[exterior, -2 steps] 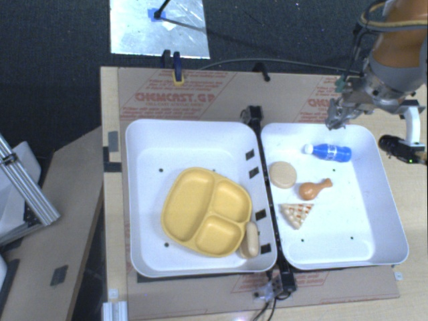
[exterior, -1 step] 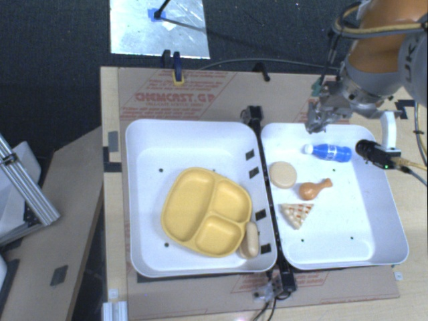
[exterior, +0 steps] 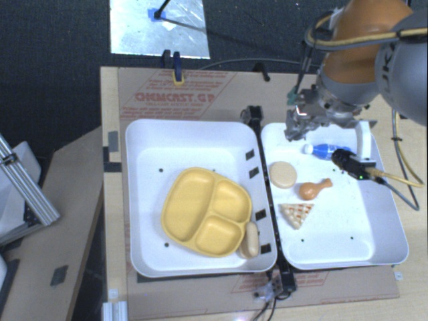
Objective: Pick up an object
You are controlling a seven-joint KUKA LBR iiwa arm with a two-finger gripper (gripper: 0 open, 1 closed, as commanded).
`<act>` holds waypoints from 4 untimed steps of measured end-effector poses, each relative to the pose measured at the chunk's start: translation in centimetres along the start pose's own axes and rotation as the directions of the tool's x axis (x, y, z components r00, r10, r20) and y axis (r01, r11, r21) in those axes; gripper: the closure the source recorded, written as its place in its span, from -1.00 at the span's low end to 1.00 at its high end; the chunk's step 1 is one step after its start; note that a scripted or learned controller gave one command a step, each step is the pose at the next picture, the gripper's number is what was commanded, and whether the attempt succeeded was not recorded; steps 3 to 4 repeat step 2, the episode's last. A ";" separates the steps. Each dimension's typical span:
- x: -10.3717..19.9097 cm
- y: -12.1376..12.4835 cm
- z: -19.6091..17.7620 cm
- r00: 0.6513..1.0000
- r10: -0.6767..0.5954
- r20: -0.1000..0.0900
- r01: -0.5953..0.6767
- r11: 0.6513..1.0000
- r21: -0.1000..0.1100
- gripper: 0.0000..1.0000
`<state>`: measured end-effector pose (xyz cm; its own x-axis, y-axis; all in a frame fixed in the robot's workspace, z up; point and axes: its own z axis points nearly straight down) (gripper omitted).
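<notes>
**Gripper over the right bin's far corner, nothing seen in its grasp**

Shows the grey arm (exterior: 374, 52) reaching in from the right, orange band uppermost, with the gripper (exterior: 295, 134) over the far left corner of the right bin (exterior: 391, 249). Cannot tell whether the gripper is spread or closed: too dark and too small to read. Shows no object caught in it.

Finds four loose things on the right bin's floor. Places a blue and white bottle (exterior: 324, 151) on its side just right of the gripper, near the far wall. Puts a round beige disc (exterior: 283, 174) nearer the camera than the gripper, close to the bin's left wall. Sets a brown toy drumstick (exterior: 314, 188) just right of the disc and apart from it. Lays a triangular pizza slice (exterior: 295, 214) nearer still, close below the drumstick.

Finds in the left bin (exterior: 137, 179) a yellow divided tray (exterior: 206, 211), lying flat and turned at an angle. Rests a pale bread roll (exterior: 251, 239) against the tray's near right corner, close to the bin's right wall.

Sets both bins side by side on a cardboard sheet (exterior: 180, 95) with red print.
</notes>
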<state>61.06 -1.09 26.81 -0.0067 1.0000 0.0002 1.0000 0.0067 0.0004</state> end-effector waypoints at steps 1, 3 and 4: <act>5.5 -0.6 2.4 1.000 -0.002 -0.002 0.002 1.000 0.001 1.00; 10.4 -1.2 4.5 1.000 -0.001 -0.001 0.001 1.000 0.002 1.00; 10.4 -1.2 4.5 1.000 -0.001 -0.001 0.001 1.000 0.002 1.00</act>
